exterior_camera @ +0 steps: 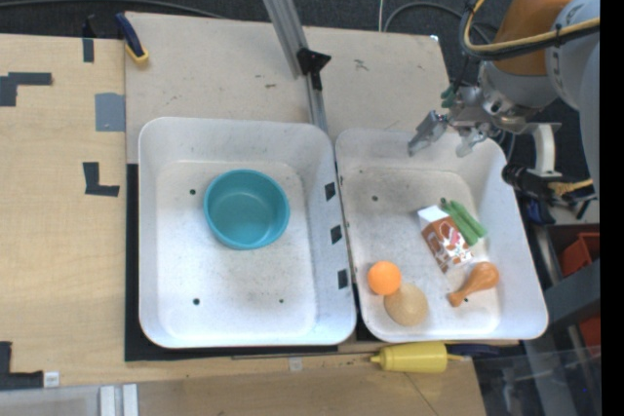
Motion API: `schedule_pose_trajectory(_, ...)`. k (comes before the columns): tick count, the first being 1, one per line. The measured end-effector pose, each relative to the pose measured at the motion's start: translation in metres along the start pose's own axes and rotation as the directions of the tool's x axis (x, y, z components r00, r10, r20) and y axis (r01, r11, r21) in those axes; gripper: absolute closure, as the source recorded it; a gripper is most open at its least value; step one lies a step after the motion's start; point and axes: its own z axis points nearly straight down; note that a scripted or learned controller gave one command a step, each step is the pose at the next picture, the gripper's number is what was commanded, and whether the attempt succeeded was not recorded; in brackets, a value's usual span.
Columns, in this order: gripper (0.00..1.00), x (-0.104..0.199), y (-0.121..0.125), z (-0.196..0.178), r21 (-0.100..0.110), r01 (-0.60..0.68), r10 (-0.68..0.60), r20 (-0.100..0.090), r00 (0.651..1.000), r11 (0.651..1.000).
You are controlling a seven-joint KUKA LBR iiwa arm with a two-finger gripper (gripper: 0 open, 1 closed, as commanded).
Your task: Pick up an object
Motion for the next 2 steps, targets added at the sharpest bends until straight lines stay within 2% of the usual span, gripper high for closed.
schedule_pose_trajectory(1,0.00,0.000,0.000,0.000,0.000,0.000,0.000,0.001,1.000,1.000)
schedule_pose_trajectory(2,0.00,-0.005,-0.006,0.047,0.005,-0.002,0.002,0.001,1.000,1.000)
